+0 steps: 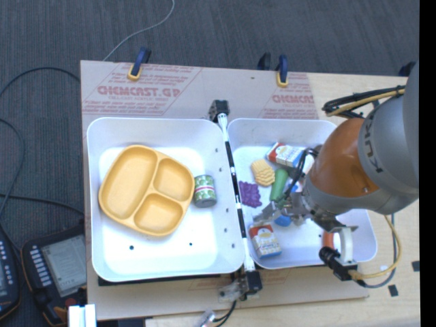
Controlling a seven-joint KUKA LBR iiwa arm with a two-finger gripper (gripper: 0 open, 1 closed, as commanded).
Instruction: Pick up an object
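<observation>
In the right-hand bin (354, 247), under the arm's wrist, lie the candidates for picking: a small red-and-white carton (264, 240) near the front wall, a purple bunch of toy grapes (251, 194) by the divider, a yellow waffle-like piece (263, 172), a second red-and-white carton (286, 156) toward the back, and a green stick-shaped item (278, 186) partly covered by the arm. The pincer (281, 213) sits low among them, just behind the front carton and beside the grapes. Whether it is spread or closed cannot be told, nor whether it has anything.

The front carton looks the likeliest target: light, stiff-sided and probably a little slick, best taken across its narrower faces. The grapes look rubbery and lumpy, so a grip there could slip off.

The orange band and grey body of the arm (361, 169) hide much of the bin's right half, so anything beneath is unknown. In the left bin (136, 261) rest a yellow divided tray (146, 189) and a small green-labelled can (204, 190), touching the tray's edge. Both bins stand on a pale board surface (170, 90).
</observation>
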